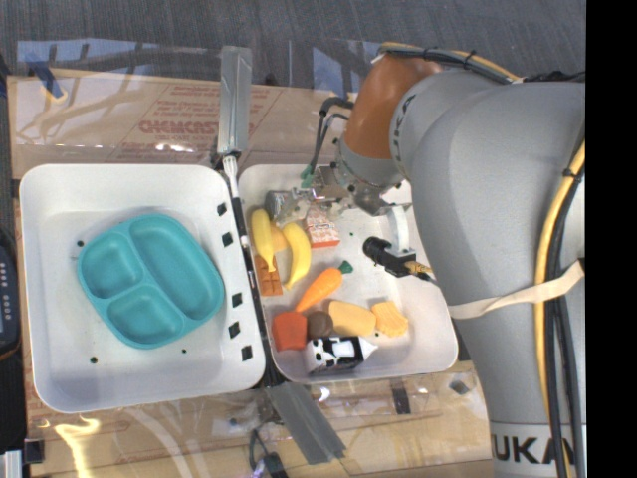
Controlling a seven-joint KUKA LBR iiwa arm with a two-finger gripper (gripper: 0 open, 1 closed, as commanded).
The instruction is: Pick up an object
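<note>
Just below fingers [282, 205]: banana [281, 247], rt bin [438, 312].

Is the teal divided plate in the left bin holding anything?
Empty. The teal divided plate lies flat in the left bin, and all three compartments show bare teal. The toy food sits in the right bin.

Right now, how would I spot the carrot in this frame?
Find the right-hand white bin, the one crowded with toy food. Near its middle lies the carrot, slanted, beside the banana. It is the long orange cone with a small green tip; the other orange pieces nearby are blocky.
</note>
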